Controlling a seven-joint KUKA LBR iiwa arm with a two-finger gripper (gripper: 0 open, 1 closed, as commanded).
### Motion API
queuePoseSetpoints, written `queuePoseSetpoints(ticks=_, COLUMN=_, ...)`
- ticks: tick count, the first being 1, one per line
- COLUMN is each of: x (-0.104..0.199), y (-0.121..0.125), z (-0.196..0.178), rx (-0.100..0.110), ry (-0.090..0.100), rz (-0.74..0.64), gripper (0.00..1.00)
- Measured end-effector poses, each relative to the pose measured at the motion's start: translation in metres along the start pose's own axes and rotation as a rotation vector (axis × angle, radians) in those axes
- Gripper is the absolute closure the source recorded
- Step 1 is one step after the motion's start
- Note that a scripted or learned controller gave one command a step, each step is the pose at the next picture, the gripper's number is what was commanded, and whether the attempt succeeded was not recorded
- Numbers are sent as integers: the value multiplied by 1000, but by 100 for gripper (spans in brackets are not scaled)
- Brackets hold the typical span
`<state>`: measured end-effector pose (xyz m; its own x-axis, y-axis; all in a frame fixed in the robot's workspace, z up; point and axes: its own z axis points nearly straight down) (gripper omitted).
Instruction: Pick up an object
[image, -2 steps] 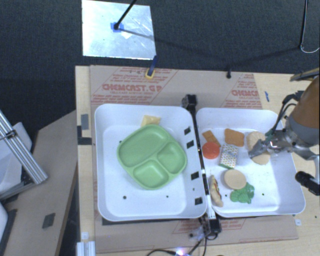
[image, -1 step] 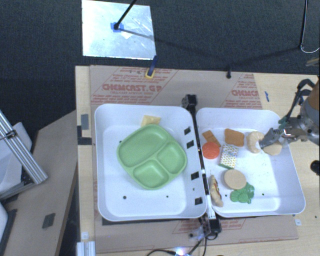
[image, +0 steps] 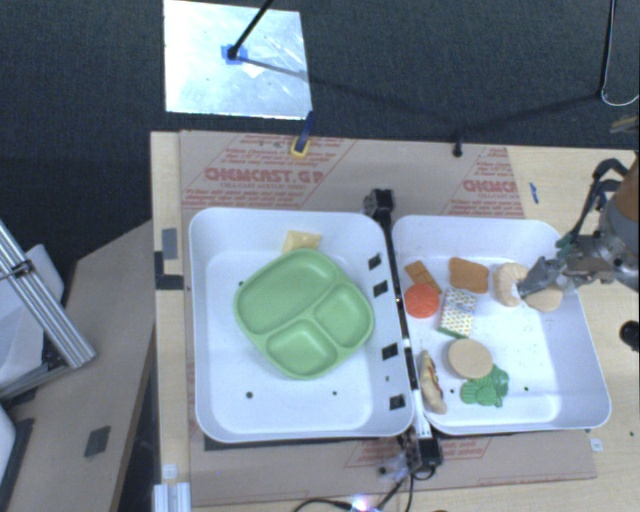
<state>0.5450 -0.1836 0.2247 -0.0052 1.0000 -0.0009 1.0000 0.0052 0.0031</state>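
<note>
While the arm (image: 622, 225) reaches in over the right bin (image: 575, 385), the gripper (image: 532, 279) sits low at that bin's upper right, its tips against a pale roll (image: 507, 283) and a beige piece (image: 546, 299); whether it grips either cannot be told. Nearby lie a tomato (image: 422, 299), a cracker (image: 459, 311), a round biscuit (image: 469, 357) and green lettuce (image: 485, 388). The left bin (image: 215, 300) holds a green tray (image: 303, 313).

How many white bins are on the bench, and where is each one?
2. The left white bin holds a green divided plate. The right white bin holds the small food items, and the gripper is over its far right part. No other bin is seen.
</note>
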Motion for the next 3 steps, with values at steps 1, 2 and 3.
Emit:
queuePoseSetpoints(ticks=1, x=44, y=27, z=-11, rx=-2, ry=1, rz=-4, gripper=100)
queuePoseSetpoints(ticks=2, x=95, y=53, z=-17, rx=-2, ry=3, rz=-5, gripper=100)
queuePoseSetpoints(ticks=3, x=144, y=83, z=-20, rx=-2, ry=3, rz=-5, gripper=100)
